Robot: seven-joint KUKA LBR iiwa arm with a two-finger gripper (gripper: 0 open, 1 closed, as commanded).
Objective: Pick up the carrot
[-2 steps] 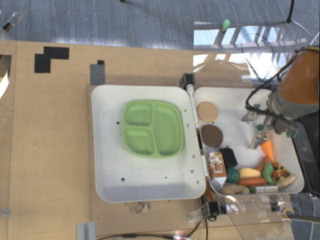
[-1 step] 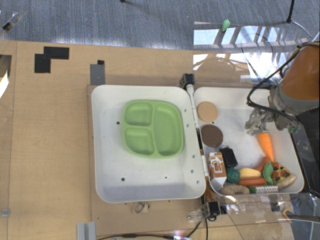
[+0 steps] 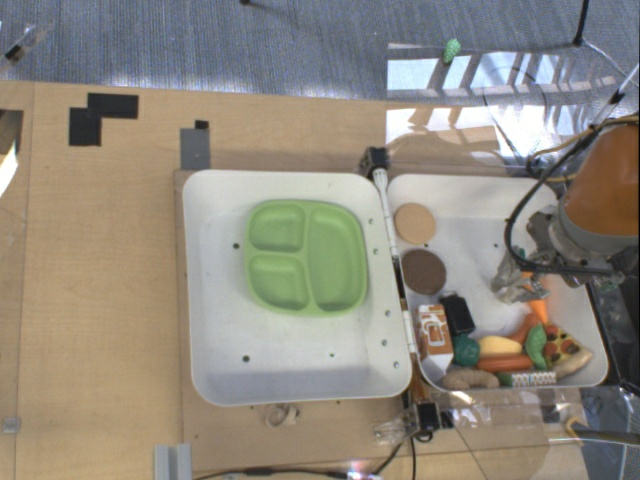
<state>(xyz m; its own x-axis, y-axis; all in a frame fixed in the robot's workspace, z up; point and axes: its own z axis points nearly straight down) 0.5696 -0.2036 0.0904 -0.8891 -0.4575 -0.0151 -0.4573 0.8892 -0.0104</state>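
The carrot (image 3: 536, 316), a small orange piece, lies in the right bin (image 3: 470, 198) near its right wall, at the top of a heap of toy food. My gripper (image 3: 514, 285) hangs just above and to the left of the carrot, its metal tips close to the carrot's upper end. The grey wrist and orange band (image 3: 604, 183) hide what is directly under them. I cannot see whether anything sits in the gripper.
Along the right bin's front lie a yellow piece (image 3: 501, 346), a red sausage (image 3: 505, 364), a green piece (image 3: 466, 350), a pizza slice (image 3: 565, 348), a black block (image 3: 459, 315) and a small box (image 3: 432, 330). Two round discs (image 3: 414, 222) (image 3: 423, 270) lie to the left. A green divided plate (image 3: 305, 256) sits in the left bin.
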